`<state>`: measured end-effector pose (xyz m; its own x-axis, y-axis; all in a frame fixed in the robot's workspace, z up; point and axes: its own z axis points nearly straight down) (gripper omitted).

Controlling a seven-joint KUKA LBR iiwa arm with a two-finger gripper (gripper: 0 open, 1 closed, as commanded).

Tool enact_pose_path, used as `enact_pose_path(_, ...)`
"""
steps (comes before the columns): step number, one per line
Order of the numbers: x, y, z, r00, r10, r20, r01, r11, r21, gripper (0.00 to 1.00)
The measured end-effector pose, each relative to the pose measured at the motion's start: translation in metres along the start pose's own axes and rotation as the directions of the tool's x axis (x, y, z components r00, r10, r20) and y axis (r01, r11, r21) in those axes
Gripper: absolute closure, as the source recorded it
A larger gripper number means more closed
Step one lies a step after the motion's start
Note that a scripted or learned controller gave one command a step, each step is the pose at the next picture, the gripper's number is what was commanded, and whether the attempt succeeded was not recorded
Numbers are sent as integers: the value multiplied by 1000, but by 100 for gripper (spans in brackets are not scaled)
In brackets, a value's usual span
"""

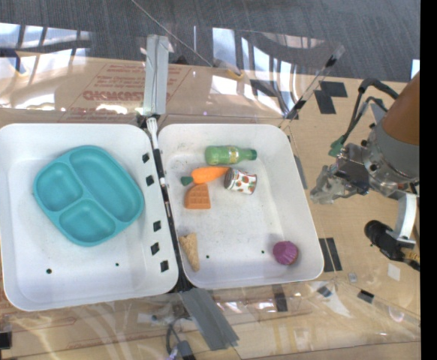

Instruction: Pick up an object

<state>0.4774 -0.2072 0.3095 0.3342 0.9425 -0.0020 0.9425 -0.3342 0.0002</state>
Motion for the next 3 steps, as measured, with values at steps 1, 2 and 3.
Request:
enact_pose_path(1,11,-4,3,951,309,-1,-309,951,-1,100)
enact_pose_path(2,10,9,-10,852,524,0,-524,852,2,100)
enact_pose_path(3,3,7,-6,673,740,0,-740,673,1,100)
